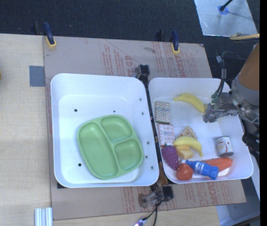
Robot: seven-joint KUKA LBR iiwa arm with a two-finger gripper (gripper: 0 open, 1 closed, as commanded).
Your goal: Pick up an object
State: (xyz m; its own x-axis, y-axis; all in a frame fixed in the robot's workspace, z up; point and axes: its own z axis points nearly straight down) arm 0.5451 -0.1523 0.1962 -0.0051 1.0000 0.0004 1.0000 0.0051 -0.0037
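The gripper (210,115) sits at the right side of the frame, over the right bin (197,83), approx. mid-height along its right wall. Whether it's released or clenched can't be told from this angle; nothing shows clearly in its grasp. The arm's grey wrist and orange band run off toward the upper right edge.

Nearest object: a banana (190,100), just left of and slightly above the gripper, lying on the bin floor, apart from it. Below the gripper, toward the lower right, a small can (223,146) lies near the right wall. Lower centre of the bin holds a cluster: a second banana (189,142) w/ a tan wedge (188,132) touching its upper side, a purple grape bunch (169,156) to its lower left, a red tomato-like piece (184,172) at the bottom, a blue bottle (203,169) beside it & an orange carrot (218,163) along the bottom right. Along the bin's left wall: a patterned small packet (162,111) above, a pink-and-white packet (166,134) below.

The left bin (67,88) fills the centre-left of the frame & holds a green divided plate (110,146) w/ three compartments, in its lower half. Both bins rest on a brown board (124,55) on the bench.
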